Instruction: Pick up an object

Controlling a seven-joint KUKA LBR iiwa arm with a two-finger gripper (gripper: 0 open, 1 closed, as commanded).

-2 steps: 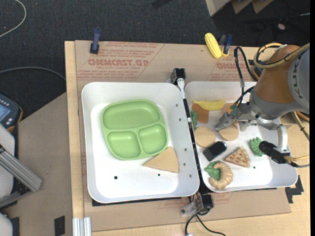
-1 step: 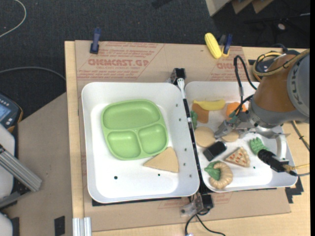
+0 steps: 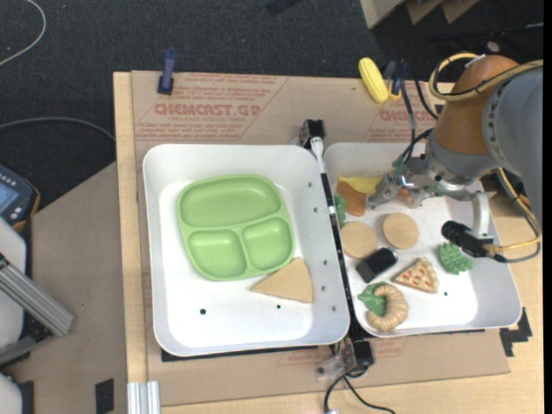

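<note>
So going left to right: the left bin (image 3: 164, 257) is sitting on the counter (image 3: 216, 102) with a green divided tray (image 3: 233, 225) in the middle of it, and a tan wedge (image 3: 286, 283) is lying just off the tray's near right corner, touching or nearly touching it. Looks like that side is acting as the drop-off zone, since it's barely populated.

The right bin (image 3: 496, 296) is where all the candidates are hanging out. Two tan discs (image 3: 357, 238) are lying side by side in the middle, a black block (image 3: 376, 264) is sitting just near of them, and a pizza slice toy (image 3: 417, 276) is lying to its right. At the near edge a tan curled piece is resting against a green leafy bit (image 3: 374, 297), and another green leafy thing (image 3: 453, 258) is over on the right. Something orange and yellow (image 3: 354, 189) is tucked in the far left corner.

The gripper (image 3: 405, 185) is hovering at the far end of that bin, just far of the right-hand disc, with the arm (image 3: 483, 119) reaching in from the right. Honestly can't tell how wide the fingers are standing, the wrist clutter is hiding them, and nothing is visibly held. My guess is it's lining up on a disc or the orange thing, both near it.
</note>
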